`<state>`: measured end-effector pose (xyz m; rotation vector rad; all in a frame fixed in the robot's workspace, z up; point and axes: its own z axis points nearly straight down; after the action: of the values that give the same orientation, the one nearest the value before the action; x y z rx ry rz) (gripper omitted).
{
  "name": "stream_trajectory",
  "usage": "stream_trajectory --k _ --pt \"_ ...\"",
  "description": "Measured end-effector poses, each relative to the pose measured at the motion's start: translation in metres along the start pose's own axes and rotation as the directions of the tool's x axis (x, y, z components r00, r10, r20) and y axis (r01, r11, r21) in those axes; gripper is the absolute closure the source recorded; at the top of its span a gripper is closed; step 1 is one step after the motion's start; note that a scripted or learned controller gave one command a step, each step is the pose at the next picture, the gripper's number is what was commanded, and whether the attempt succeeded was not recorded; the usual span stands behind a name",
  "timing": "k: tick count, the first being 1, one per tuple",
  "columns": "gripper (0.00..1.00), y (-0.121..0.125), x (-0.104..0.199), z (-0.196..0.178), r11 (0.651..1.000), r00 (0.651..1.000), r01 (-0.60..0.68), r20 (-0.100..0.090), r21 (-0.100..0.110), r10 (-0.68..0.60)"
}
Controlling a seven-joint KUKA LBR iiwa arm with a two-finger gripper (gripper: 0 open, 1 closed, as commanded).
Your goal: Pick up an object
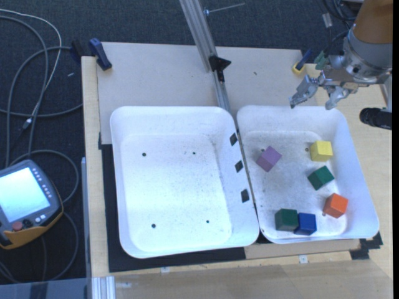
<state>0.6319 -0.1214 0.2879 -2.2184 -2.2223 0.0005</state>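
Several small blocks lie in the right bin (358, 179): a purple one (269, 158), a yellow one (322, 150), a green one (320, 177), an orange one (335, 205), a dark green one (287, 219) and a blue one (306, 223) touching it. My gripper (317, 98) hangs over the bin's far rim, above and behind the blocks. Its two fingers are spread apart, with nothing between them.
The left bin (124, 167) sits beside the right one. A metal pole (198, 30) slants down to the gap between the bins. A blue clamp (100, 53) sits at the board's far left corner, and a teach pendant (25, 201) lies off the bench's left side.
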Motion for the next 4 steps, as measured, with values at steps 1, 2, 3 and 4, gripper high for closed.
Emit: stream_trajectory --k 1,2,3,4 --pt "0.00 -0.002 0.038 0.180 1.000 1.000 0.000 -0.002 0.009 0.000" --pt "0.00 -0.039 0.039 0.189 1.000 1.000 -0.003 -0.001 0.005 0.003" --pt "0.00 -0.024 0.039 0.188 1.000 1.000 -0.001 0.000 -0.003 0.001" --pt "0.00 -0.035 0.020 0.188 1.000 1.000 -0.003 0.000 0.001 0.003"
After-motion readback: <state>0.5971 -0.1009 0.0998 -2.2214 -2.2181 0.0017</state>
